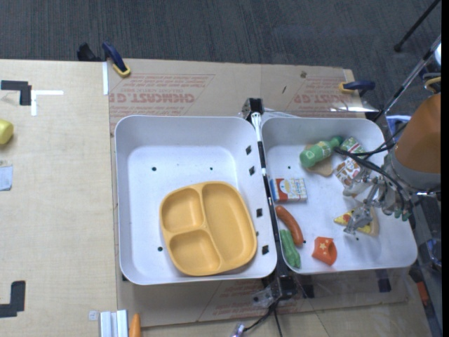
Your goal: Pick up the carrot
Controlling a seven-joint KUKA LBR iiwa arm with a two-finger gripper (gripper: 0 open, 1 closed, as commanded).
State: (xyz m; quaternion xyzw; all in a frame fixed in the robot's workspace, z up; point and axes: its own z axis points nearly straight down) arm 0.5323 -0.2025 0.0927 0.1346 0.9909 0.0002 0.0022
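One end effector hangs low over the right part of the right bin, a tangle of metal parts and dark cables below the grey wrist with its orange band; whether it is open or closed cannot be told, and nothing can be made out in its grasp. Just beneath it lies a yellow wedge-shaped toy on a tan slab. Beside that, toward the near wall, sits a small red-orange blocky toy. A crinkled printed packet and a green bottle-shaped toy lie toward the far wall, and a small printed carton rests near the divider.

The carrot, a smooth orange tapered piece, lies slantwise in the right bin's near left part, close to the divider and well apart from the end effector. Its lower end is touching or just beside a dark green bumpy vegetable.

The left bin of glossy white plastic holds a yellow three-compartment plate with rounded corners. Both bins sit on flat printed cardboard laid over a pale wooden counter, held by blue clamps. Dark carpet lies beyond.
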